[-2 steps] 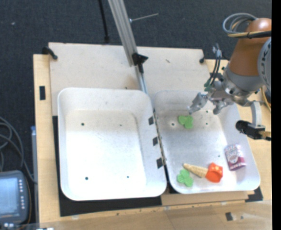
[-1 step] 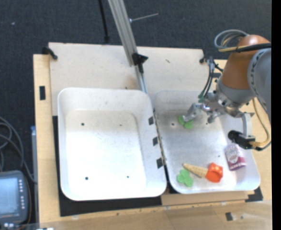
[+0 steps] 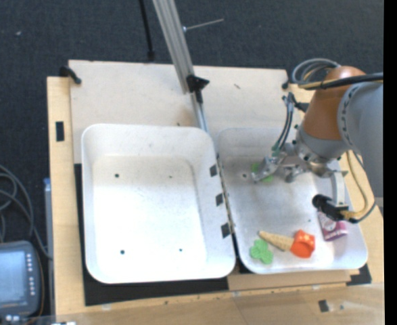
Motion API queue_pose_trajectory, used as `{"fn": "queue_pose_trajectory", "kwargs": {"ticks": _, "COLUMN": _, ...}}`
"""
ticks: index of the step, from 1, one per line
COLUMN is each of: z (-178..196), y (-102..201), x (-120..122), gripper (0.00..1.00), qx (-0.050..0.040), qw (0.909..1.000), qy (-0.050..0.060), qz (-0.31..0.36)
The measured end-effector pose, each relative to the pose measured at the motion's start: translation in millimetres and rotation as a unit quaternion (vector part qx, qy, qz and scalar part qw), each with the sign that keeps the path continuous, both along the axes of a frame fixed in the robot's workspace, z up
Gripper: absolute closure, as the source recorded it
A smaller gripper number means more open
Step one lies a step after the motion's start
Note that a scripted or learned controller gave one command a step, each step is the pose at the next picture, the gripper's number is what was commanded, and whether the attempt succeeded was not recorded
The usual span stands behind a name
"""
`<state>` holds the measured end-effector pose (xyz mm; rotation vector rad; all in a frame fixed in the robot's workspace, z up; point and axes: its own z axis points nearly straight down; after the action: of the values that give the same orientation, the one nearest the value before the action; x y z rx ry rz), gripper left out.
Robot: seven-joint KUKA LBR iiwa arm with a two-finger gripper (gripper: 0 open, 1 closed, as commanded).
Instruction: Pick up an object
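Pincer (image 3: 274, 168) low in right bin (image 3: 252, 141), tips over small green piece (image 3: 266, 170); cannot tell whether it pinches it; likely positioned for grab; other candidates below pincer by near rim: tan cone (image 3: 273, 239), green leafy toy (image 3: 261, 252), orange block (image 3: 303, 244); purple item (image 3: 334, 230) lower right.

Orange toy (image 3: 304, 244), green toy (image 3: 261, 252)
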<state>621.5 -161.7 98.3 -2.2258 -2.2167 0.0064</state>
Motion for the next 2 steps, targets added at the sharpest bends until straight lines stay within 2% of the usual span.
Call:
{"fn": "queue_pose_trajectory", "kwargs": {"ticks": 1, "z": 14.3, "y": -0.7, "x": 1.6, "gripper": 1.0, "qx": 0.0005, "qw": 1.0, "qy": -0.003, "qz": -0.003}}
{"fn": "queue_pose_trajectory", "kwargs": {"ticks": 2, "z": 79.5, "y": -4.2, "x": 1.7, "gripper": 1.0, "qx": 0.0003, "qw": 1.0, "qy": -0.006, "qz": -0.002}}
